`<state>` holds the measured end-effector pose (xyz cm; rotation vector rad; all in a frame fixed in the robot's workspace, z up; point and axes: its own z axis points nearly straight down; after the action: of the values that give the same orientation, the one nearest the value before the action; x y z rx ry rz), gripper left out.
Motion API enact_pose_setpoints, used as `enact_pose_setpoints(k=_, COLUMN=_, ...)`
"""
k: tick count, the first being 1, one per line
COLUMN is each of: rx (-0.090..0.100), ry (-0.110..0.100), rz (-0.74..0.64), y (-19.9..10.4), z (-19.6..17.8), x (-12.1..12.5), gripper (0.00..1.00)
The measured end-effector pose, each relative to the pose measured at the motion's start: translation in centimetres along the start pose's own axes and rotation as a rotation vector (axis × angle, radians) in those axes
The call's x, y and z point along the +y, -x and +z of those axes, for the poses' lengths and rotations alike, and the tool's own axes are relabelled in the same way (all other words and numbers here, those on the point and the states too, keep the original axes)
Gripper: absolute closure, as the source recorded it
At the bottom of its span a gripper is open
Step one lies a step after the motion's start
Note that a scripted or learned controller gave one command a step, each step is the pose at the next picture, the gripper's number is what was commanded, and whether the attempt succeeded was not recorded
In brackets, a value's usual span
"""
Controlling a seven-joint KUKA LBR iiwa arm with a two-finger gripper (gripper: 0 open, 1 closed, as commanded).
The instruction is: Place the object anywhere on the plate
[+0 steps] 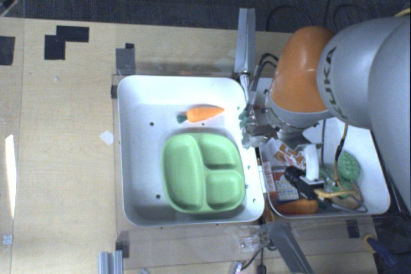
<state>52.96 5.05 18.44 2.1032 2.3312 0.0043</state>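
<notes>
Carrot lies in left bin, just beyond green plate, untouched. Gripper at bin's right wall; grip state indeterminate. Risk: wall collision during approach.

The grey arm enters from the right of the view and fills much of the upper right, its thick rounded link bearing dark lettering. The orange band sits above the wrist, bulging toward the left. Below it the wrist narrows into the gripper, which points leftward and down, its metal parts clustered at the wrist's left end.
</notes>
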Motion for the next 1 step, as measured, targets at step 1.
enact_pose_setpoints(k=1, rx=0.001, ry=0.001, rz=-0.087, y=-10.28, z=0.06, x=-0.14, gripper=1.0)
